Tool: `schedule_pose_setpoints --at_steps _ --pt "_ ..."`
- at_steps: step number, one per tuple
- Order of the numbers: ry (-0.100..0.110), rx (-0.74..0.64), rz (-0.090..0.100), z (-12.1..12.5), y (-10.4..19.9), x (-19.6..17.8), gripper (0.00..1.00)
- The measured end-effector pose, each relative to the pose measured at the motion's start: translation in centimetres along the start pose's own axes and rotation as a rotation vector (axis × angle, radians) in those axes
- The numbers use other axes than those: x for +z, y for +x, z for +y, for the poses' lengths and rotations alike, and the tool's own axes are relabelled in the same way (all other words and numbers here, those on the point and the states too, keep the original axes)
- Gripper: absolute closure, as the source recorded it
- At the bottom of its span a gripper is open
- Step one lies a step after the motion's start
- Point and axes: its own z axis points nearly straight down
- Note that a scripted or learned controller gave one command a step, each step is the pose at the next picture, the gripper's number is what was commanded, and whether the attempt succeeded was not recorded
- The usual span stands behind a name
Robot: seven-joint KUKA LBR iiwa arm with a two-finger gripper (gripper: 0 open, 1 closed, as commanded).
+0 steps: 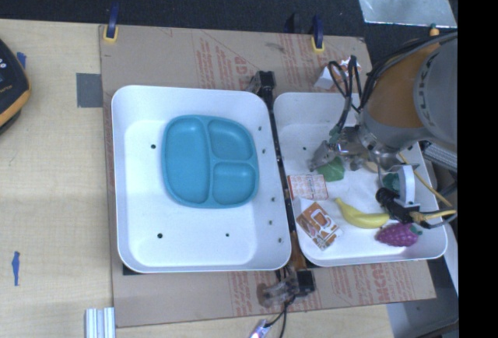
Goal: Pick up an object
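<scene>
Over the right bin (303,130), roughly at its middle and a bit toward the far edge, that's where my gripper (331,157) is hanging. My arm (405,95) comes in across the bin's right edge. Honestly, from this angle I can't tell whether the gripper is open or closed, or whether it has hold of anything.

Closest thing to it is a small green thing (334,171), sitting right under the tip. It looks like it's touching, but I can't swear to it, and it's too small and blurry to name.

Everything else in that bin is in the near half. A pinkish card (309,187) lies flat by the edge shared with the left bin (140,173). Just beyond it, toward the near-left corner, there's an orange and white packet (320,224), tilted. A banana (359,215) lies along the near edge around the middle, and a bunch of purple grapes (397,235) sits just beside its right end, toward the near-right corner.

Next door, the left bin has a blue divided plate (210,161) lying flat in the middle, well apart from my gripper. Both bins sit on a cardboard sheet (194,56) on the wooden bench (47,173).
</scene>
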Motion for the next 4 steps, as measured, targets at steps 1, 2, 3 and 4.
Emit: schedule_pose_setpoints --at_steps 1,2,3,4 --pt "0.001 -0.002 -0.002 0.0 -0.1 -1.0 1.0" --pt "-0.003 0.001 0.001 0.0 1.7 -6.9 1.0" --pt "-0.002 0.001 0.001 -0.1 1.7 -6.8 0.0" --pt "0.0 0.0 -0.001 -0.5 1.5 0.1 0.0"
